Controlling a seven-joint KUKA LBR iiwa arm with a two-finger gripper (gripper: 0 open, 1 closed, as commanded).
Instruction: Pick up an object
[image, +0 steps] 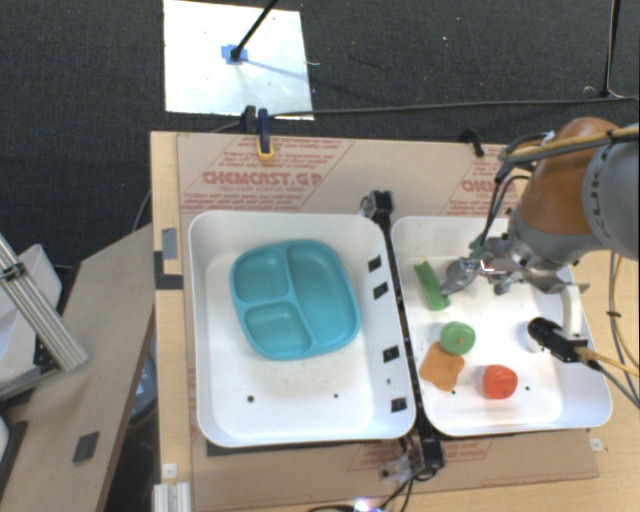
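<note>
Green bar (432, 286) is lying flat in the right bin (586, 408), close beside that bin's left wall and reaching toward its far-left corner, slightly slanted. Hand (482, 272) is hanging over the bin's far half, just right of the bar's far end; whether it is touching the bar, cannot tell, and whether it is apart or together, cannot tell either. Nothing is showing as gripped. Arm (572, 200) is reaching in over the bin's far-right corner. Green round piece (458, 337) is sitting near the bin's middle, touching or just overlapping the orange block (442, 368) toward the near-left corner. Red round piece (500, 381) is resting by the near edge, apart from the block. Teal divided plate (295, 298) is lying in the left bin (300, 395), toward its far edge. Both bins are sitting side by side on the counter (300, 165).
</note>
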